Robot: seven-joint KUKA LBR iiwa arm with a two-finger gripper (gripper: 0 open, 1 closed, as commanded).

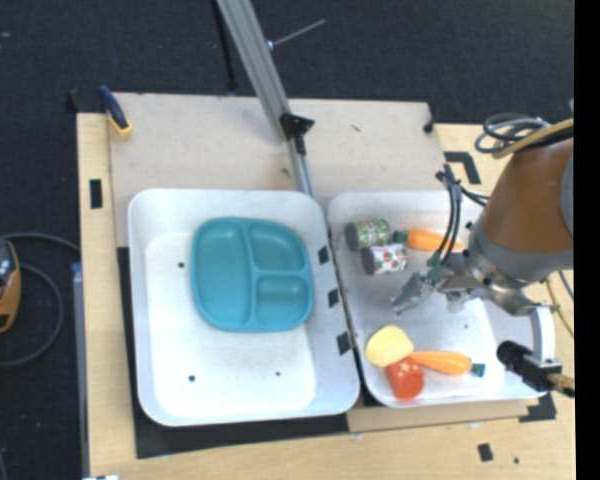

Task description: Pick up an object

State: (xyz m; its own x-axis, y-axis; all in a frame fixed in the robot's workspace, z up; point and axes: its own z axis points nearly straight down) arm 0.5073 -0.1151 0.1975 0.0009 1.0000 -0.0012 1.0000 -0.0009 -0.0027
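Because the task names no particular object, the likely targets are taken to be the small things gathered in the right bin (500,393), where the arm (525,213) reaches in from the right. The hand (412,298) is seen low over the middle of that bin, above bare white floor, and nothing is seen between its fingers; whether they are spread or pressed together cannot be told at this size and blur.

Two small cans are found near the bin's far left corner: a green-labelled can (368,234) lying on its side with its long axis running left to right, and a white can (385,259) just beside it, nearer the camera, also apparently on its side. An orange carrot (427,239) is laid just right of the green can, its long axis roughly left to right; its right end is hidden behind the arm's cables.

At the near edge, a yellow fruit (388,346), a red pepper (406,380) and a second carrot (442,362) are clustered, touching or nearly so. This carrot's long axis runs left to right, with a greenish tip pointing right.

The left bin (160,368) is occupied by a teal divided plate (252,273), lying flat. Both bins are carried side by side on the worktop (200,133).

A grasp is judged not yet made.
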